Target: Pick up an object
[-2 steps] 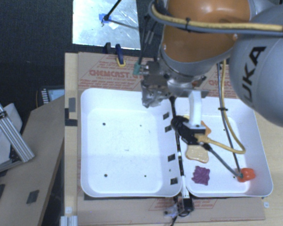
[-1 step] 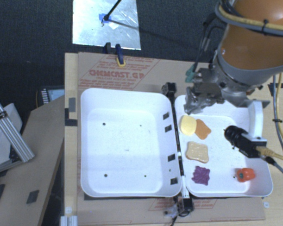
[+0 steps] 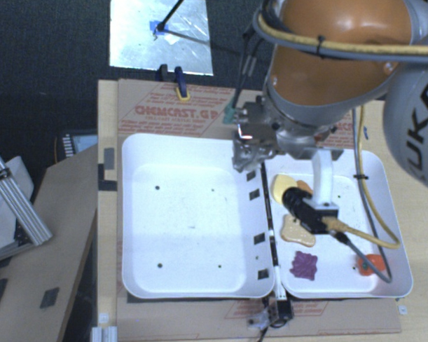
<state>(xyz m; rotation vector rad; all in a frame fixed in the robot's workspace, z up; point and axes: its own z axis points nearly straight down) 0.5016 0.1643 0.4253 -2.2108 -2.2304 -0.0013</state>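
Four loose pickable things, all in the right bin (image 3: 336, 275), one of each colour. One yellow piece (image 3: 284, 183) sits toward the bin's 11 o'clock area, partly covered by my own arm. One tan piece (image 3: 298, 235) lies at 6 o'clock from the yellow one, near it. I can't tell if they touch, as my arm hides the gap. One purple piece (image 3: 304, 265) is at 6 o'clock from the tan one, just beside it but apart. One orange piece (image 3: 368, 265) is at 3 o'clock from the purple one, well apart, near the bin's 4 o'clock corner.

One gripper (image 3: 246, 159), mine. It hangs over the divide where the two bins meet, toward their 12 o'clock end, at 10 o'clock from the yellow piece. I can't tell if it is apart or together. No piece is visible in it, and it touches none of the four.

Two bins total. The left bin (image 3: 192, 201) sits at 9 o'clock from the right bin, edge to edge. Both rest on one cardboard sheet (image 3: 174, 111) with red print. One blue clamp (image 3: 181, 81) grips the sheet's 12 o'clock edge. One shiny silver sheet (image 3: 159, 28) lies beyond it at 12 o'clock. One aluminium rail (image 3: 16, 202) slants at 9 o'clock, off the bench.
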